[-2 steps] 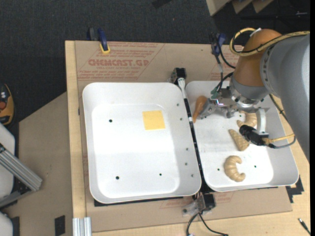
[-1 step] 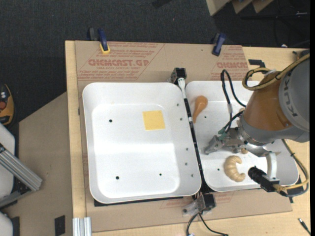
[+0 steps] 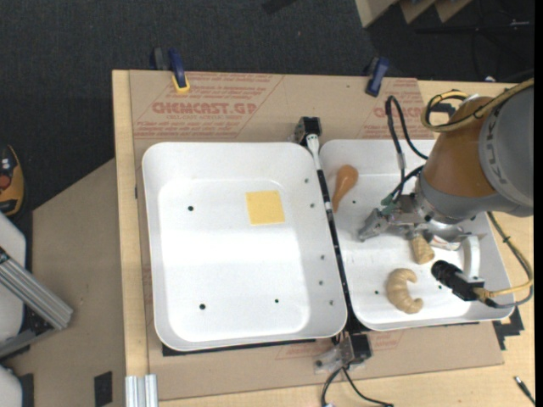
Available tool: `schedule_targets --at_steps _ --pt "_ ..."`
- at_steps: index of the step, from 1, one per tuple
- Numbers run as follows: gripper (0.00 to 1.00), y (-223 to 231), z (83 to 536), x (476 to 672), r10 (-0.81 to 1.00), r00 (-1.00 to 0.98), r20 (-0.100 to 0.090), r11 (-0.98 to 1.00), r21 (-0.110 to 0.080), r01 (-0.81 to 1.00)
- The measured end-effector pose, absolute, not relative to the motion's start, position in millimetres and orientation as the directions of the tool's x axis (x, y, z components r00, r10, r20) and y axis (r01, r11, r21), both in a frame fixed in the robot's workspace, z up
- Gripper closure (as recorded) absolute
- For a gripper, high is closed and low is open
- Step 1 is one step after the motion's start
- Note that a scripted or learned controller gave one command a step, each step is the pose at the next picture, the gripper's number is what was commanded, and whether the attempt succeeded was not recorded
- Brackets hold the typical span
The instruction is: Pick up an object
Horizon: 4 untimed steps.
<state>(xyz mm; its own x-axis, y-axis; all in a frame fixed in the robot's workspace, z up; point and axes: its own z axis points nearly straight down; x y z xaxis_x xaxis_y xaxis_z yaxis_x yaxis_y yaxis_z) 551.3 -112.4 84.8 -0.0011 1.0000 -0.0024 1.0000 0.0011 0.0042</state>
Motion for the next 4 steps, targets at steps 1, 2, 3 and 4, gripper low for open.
schedule_targets --at_steps 1,2,3,4 --pt "0.0 -99 85 586.5 1.0 -0.003 -0.001 0.003 0.004 1.0" --pt "0.0 -93 84 473.3 1.0 0.005 0.003 -0.004 -0.011 1.0" --pt "1.0 -93 95 479.3 1.0 0.001 0.001 -0.001 0.001 1.0" --pt "1.0 -57 408 512.0 1.0 -0.005 -0.002 0.005 0.022 1.0"
